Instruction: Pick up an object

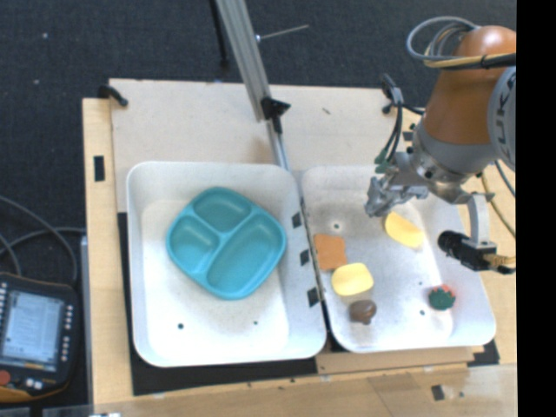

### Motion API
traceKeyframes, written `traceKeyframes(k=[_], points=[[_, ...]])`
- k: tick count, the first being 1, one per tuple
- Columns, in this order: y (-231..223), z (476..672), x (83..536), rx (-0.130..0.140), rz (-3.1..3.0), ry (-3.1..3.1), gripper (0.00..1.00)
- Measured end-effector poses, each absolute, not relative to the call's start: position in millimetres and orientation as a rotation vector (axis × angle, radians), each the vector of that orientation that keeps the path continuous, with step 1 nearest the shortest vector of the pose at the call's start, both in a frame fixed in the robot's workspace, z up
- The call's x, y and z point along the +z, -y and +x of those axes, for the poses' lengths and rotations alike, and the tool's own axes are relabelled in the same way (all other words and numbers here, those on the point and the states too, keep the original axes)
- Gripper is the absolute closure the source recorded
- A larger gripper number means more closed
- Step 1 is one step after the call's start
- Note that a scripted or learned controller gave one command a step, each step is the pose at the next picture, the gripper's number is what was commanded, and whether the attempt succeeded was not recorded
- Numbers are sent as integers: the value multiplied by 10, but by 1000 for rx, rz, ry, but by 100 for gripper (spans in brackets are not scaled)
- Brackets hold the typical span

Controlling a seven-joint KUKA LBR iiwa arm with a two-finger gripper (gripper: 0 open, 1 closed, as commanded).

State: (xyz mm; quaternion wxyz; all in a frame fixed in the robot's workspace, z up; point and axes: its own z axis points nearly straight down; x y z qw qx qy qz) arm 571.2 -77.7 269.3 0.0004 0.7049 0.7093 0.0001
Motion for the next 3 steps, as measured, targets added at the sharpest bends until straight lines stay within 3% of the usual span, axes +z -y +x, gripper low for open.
traceKeyframes(k=[1, 3], points=[[315, 5905, 2594, 0, 2214, -2227, 100], [-663, 6092, 2341, 1, 2214, -2228, 100]])
